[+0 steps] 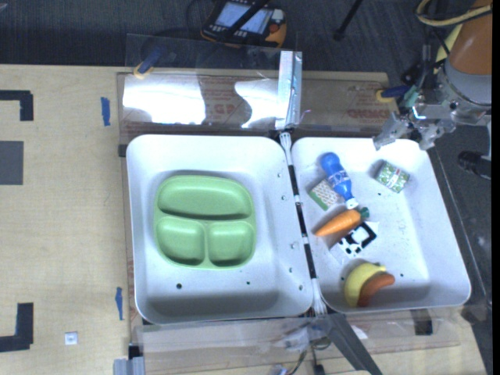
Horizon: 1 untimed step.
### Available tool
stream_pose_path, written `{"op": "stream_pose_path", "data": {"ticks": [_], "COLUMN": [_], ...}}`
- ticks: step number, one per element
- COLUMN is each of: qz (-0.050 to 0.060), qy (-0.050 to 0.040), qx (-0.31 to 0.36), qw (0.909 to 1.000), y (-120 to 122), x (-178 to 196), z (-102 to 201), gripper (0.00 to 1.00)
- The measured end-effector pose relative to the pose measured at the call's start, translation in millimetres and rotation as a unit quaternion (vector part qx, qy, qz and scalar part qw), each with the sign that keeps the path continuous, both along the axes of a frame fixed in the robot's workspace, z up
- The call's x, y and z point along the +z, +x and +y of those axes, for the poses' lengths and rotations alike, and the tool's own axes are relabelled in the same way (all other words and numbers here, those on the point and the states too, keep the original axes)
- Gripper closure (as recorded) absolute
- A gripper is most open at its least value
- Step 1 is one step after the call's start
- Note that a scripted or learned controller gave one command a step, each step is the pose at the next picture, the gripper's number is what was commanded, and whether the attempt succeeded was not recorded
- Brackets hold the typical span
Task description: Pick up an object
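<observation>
Grey metal marks the gripper, which hangs at the upper right of the camera view, over the far right corner of the right bin; whether it is open or closed cannot be told, and nothing is seen in its hold. Above it sits the arm's orange band. Nearest the tool, a small green-and-white box lies in the bin's upper right part. To its left a blue bottle lies tilted, its white cap toward the bin's centre, beside a small green-and-white card. Just below the cap, an orange carrot lies slantwise, touching a black-and-white patterned piece. Near the front wall rests a yellow fruit with a reddish-brown piece against its right side. The left bin holds a green divided tray with one long compartment and two smaller ones. Both bins stand on a light wooden bench, with a clear panel behind them.
</observation>
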<state>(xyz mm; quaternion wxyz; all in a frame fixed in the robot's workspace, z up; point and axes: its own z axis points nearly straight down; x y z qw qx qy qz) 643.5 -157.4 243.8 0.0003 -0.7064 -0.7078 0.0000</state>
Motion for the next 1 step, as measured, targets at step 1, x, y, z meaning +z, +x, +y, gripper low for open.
{"op": "stream_pose_path", "data": {"ticks": [1], "qz": [-0.002], "qy": [-0.0003], "qx": [0.085], "qw": [0.9964], "y": [-13.2], "x": [-138.8], "z": [49.5], "gripper": [0.0]}}
